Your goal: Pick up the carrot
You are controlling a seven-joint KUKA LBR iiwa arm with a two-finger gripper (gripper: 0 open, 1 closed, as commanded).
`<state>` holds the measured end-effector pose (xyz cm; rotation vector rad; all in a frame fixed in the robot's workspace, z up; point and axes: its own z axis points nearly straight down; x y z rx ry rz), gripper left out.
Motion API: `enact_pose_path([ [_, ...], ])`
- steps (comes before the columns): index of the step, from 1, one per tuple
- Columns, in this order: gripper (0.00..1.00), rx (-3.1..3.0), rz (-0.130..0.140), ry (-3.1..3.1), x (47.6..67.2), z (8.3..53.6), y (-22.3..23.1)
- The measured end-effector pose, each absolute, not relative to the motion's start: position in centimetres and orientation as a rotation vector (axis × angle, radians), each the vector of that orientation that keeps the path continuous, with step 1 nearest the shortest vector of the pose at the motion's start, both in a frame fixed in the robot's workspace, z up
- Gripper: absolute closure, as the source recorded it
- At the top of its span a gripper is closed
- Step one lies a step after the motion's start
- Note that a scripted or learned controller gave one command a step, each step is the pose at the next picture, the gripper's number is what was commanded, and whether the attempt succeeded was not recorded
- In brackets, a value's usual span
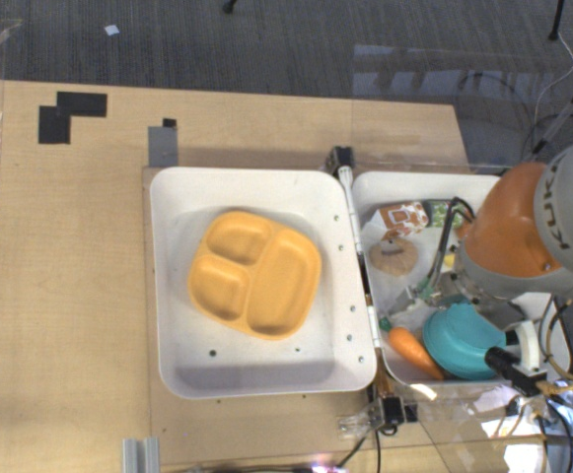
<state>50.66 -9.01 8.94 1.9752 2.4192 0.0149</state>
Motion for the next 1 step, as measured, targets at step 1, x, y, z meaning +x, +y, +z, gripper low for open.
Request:
enact_pose_path([
  [1, 0.00, 1.792, 0.017, 2.568, 49.07, 18.86, -2.06],
])
